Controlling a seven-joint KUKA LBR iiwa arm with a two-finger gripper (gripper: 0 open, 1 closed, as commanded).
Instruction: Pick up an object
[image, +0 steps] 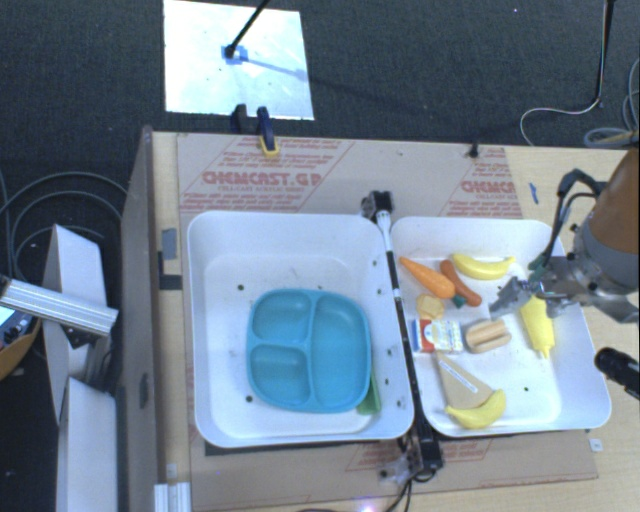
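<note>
A: Bench (330, 165) is brown board on dark carpet, two white bins side by side. Where's the tool?

B: Gripper (512, 294) hangs over the right bin (585, 400), arm (610, 250) coming in from the right edge. Fingers look parted a little, nothing between them, though it's blurry there, so roughly.

A: Objects near it?

B: Hot dog bun (488, 335) just below the tips. Yellow bottle (538, 325) right beside it, under the wrist. Upper banana (482, 266) just above-left, carrot (430, 277) further left. Small carton (438, 335) left of the bun. Lower banana (478, 411) and wedge (462, 382) well below.

A: Other bin?

B: Left bin (215, 300), far left of the tool, holds a blue divided plate (305, 350).
</note>
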